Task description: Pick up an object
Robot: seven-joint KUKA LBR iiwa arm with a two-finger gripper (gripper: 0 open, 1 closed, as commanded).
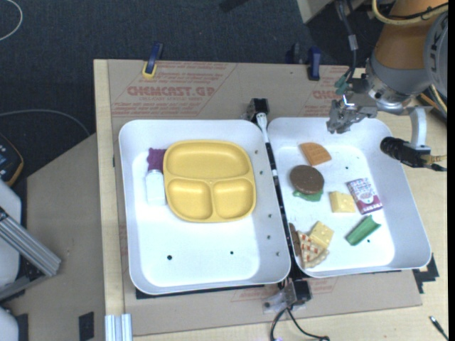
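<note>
My gripper [340, 125] hangs over the far edge of the right bin [405, 222], above and to the right of an orange bread slice [315, 153]. Nothing shows between its fingers. Below it in that bin lie a brown burger patty on a green leaf [307, 180], a yellow cheese block [342, 202], a maroon packet [363, 195], a green wedge [362, 230] and a waffle-like piece with a cheese wedge [313, 244] at the near left corner.
The left bin [199, 261] bears a yellow three-compartment tray [210, 180], with a purple item [156, 158] and a white bottle [154, 187] at its left side. Blue clamps [151, 61] hold the cardboard at the back.
</note>
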